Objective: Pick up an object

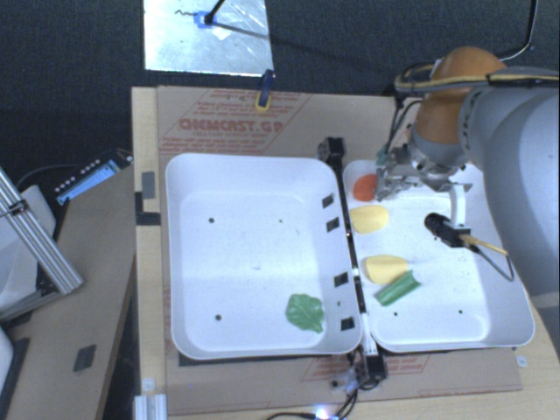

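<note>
My gripper [391,185] hangs low over the far left part of the right bin [455,322]. Just to its left lies an orange-red piece [363,187], partly hidden by the gripper. A yellow lemon-shaped piece [369,219] sits just in front of the gripper. Nearer the front lie a second yellow piece [384,268] and a green stick [396,288], touching each other. In the left bin [245,226], a green leafy piece [304,312] rests near the front right corner.
The two bins meet along a black hinged divider [343,243]. They stand on a cardboard sheet [236,121]. The grey arm [516,147] covers the right bin's far right side.
</note>
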### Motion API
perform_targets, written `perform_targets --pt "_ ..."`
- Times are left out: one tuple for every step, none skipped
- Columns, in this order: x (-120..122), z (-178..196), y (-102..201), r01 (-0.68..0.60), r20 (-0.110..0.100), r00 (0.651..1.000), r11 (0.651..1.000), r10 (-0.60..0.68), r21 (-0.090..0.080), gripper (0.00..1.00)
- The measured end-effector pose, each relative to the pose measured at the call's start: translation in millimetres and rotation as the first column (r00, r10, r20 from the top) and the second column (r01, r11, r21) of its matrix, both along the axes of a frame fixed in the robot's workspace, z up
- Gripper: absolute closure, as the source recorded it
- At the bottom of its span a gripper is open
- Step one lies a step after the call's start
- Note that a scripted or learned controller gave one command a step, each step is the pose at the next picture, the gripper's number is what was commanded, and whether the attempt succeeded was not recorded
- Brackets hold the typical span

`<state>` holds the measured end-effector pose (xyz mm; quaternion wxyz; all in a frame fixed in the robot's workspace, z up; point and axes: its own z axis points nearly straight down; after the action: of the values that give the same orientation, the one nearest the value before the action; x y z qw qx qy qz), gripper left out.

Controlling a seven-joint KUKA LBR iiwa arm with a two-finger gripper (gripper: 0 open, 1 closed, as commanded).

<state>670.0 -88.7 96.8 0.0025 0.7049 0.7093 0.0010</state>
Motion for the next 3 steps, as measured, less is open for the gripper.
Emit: perform_targets --pt "-1 140 -8 0.002 0.007 1.000 1.000 -0.002 0.000 1.00" --pt "0 267 28 -0.003 0.011 1.000 1.000 0.003 0.001 1.00" --pt "-68 413 51 -0.001 0.014 1.000 1.000 0.001 0.003 1.00"
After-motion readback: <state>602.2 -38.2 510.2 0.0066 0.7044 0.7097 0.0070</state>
